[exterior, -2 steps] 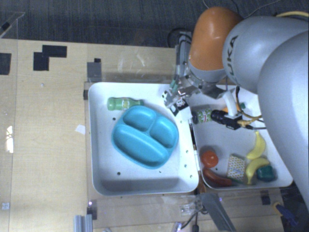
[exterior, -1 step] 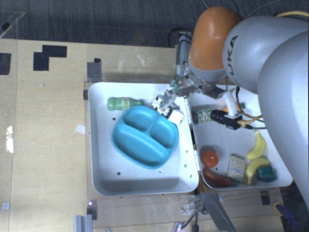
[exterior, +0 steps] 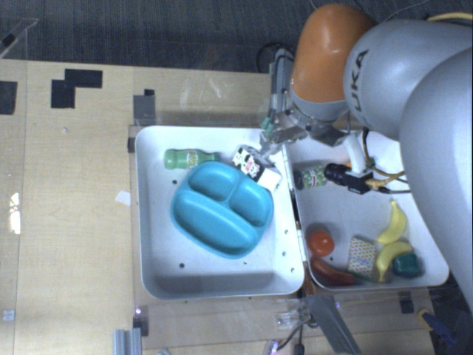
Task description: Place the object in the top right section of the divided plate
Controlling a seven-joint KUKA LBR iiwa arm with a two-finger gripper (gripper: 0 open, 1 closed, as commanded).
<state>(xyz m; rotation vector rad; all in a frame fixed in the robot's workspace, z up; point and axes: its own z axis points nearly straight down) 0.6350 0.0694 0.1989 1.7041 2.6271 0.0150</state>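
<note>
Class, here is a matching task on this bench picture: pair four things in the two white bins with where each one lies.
Things:
1. blue divided plastic plate
2. pale green plastic bottle
3. yellow banana
4. red round tomato-like ball

Places:
A. right bin, near its right wall
B. left bin, centre
C. right bin, near its left wall
D. left bin, along the far wall, beyond the plate

Pairs: 1-B, 2-D, 3-A, 4-C
</note>
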